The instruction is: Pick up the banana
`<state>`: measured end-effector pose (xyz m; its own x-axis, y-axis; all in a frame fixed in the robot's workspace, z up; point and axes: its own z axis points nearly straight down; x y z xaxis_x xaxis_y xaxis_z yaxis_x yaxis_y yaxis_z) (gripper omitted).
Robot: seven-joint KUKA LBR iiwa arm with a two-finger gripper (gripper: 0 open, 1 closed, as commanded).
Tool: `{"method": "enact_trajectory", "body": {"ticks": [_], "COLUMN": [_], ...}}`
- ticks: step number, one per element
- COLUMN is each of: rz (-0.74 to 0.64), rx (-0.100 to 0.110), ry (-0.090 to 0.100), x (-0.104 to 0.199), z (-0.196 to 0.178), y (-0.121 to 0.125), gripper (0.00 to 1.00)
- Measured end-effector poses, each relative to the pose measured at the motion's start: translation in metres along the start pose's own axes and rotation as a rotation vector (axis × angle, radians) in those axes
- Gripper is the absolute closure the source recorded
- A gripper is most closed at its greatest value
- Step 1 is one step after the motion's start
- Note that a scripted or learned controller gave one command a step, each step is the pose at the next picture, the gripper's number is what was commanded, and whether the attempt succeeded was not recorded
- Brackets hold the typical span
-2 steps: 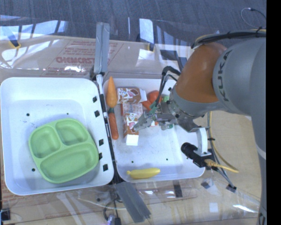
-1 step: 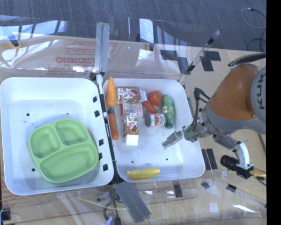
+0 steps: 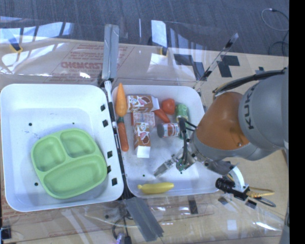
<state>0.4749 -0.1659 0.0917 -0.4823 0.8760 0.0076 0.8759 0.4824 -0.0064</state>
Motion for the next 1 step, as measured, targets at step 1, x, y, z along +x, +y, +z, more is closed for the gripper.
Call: {"method": "enact_trajectory", "body": {"ticks": [1], "rz": [-0.006], "rx": [0.004], "ry": [0.005], "x": [0.0009], "z": [-0.0065], "y": [0.0001], "gripper": [1.0]}}
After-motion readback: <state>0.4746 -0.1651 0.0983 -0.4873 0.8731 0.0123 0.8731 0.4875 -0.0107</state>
